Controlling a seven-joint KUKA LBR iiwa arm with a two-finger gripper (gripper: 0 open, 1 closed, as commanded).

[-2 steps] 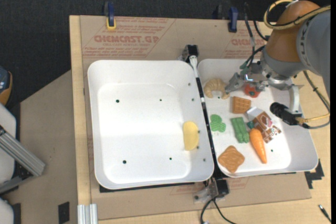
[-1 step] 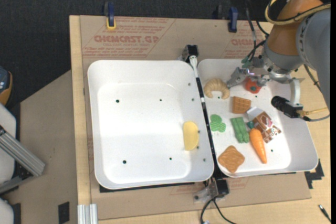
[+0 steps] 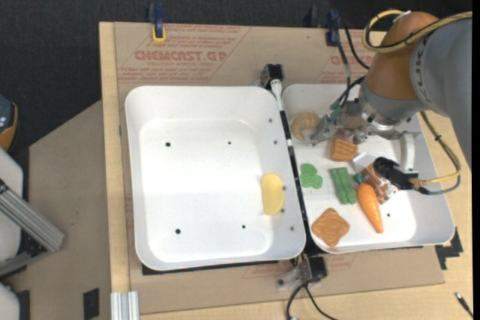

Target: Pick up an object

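A view from above shows a counter [image 3: 112,161] covered in brown board, with two shallow white bins side by side. The left bin [image 3: 150,109] holds a single yellow, banana-like piece of toy food [image 3: 272,194] lying near its right wall. The right bin [image 3: 435,225] is crowded with small toy foods: a pale tan roll [image 3: 304,124] at the upper left, a green leafy piece [image 3: 310,177], a green ridged strip [image 3: 344,186], an orange carrot [image 3: 370,207] lying at a slant, and a tan waffle-patterned cracker [image 3: 330,226] near the front edge.

The grey arm with its orange band reaches in from the right and bends down over the upper part of the right bin. Its hand [image 3: 343,133] sits low, just above or touching a second orange-brown waffle piece [image 3: 343,149]. Whether the hand is spread or pressed together cannot be told from this angle, and nothing is clearly seen pinched in it.

The waffle piece beneath the hand looks the likely target. It seems light, stiff and flat, probably smooth plastic, so it may slip. Lying flat, it gives little to grip; taking it across its two opposite edges looks best. The roll close by leaves little room.
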